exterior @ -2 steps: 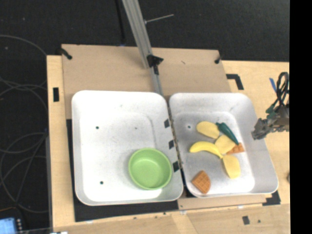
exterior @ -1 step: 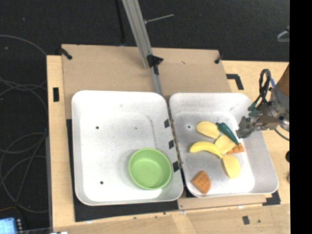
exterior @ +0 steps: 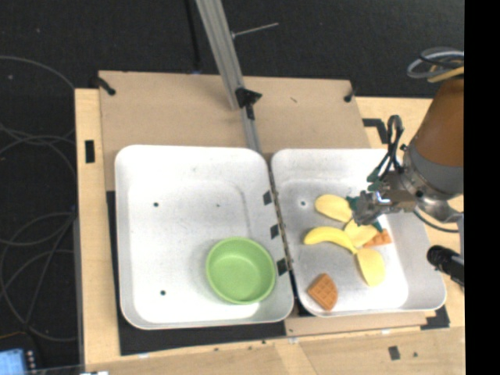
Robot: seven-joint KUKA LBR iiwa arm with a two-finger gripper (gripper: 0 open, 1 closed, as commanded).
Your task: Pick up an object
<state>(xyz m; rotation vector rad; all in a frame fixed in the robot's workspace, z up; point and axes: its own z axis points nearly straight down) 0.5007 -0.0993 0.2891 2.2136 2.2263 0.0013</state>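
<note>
Claw [exterior: 367, 207] is hovering low among the yellow pieces [exterior: 341, 237] in the right bin [exterior: 301, 170]; approach step. Claw state: cannot tell. Next: closing squarely on one piece.

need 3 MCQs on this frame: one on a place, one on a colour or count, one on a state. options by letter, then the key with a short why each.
1. Where is the green bowl?
A. In the left bin, near its front right corner
B. In the right bin
C. On the bench outside both bins

2. What colour is the waffle-like piece at the front of the right bin?
A. Blue
B. Orange-brown
C. White

3. How does the bowl sit?
A. Flipped, rim down
B. On its side
C. Upright, opening up

Key: 1 A, the bowl sits on the left bin's floor by the divider. 2 B, it is orange-brown, in front of the banana. 3 C, its hollow inside faces the camera.
</note>
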